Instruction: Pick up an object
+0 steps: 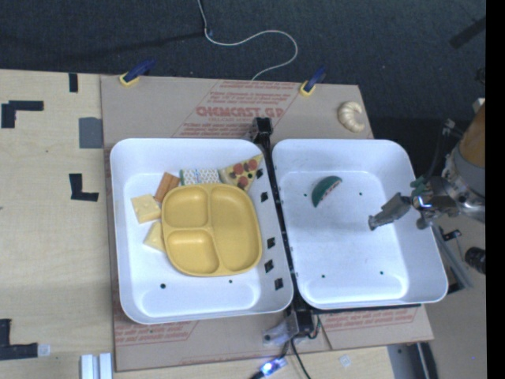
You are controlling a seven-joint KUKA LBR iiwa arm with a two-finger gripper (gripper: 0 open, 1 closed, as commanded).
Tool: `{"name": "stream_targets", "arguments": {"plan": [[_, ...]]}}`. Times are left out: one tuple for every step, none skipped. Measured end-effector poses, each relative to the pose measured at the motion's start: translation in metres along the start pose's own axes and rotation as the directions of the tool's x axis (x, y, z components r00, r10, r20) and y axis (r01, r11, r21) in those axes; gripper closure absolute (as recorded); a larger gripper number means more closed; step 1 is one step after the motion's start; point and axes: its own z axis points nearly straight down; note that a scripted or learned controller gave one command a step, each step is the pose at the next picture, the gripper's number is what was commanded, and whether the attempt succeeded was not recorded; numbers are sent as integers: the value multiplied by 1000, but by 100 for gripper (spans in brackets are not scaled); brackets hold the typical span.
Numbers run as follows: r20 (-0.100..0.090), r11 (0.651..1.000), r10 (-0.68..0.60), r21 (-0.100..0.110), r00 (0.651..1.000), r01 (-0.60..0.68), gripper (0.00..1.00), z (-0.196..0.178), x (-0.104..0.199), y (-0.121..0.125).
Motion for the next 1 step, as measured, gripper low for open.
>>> {"name": "stream_targets", "arguments": {"plan": [[2, 1000, -3, -8, 1000, 3, 0, -4, 0, 1]]}}
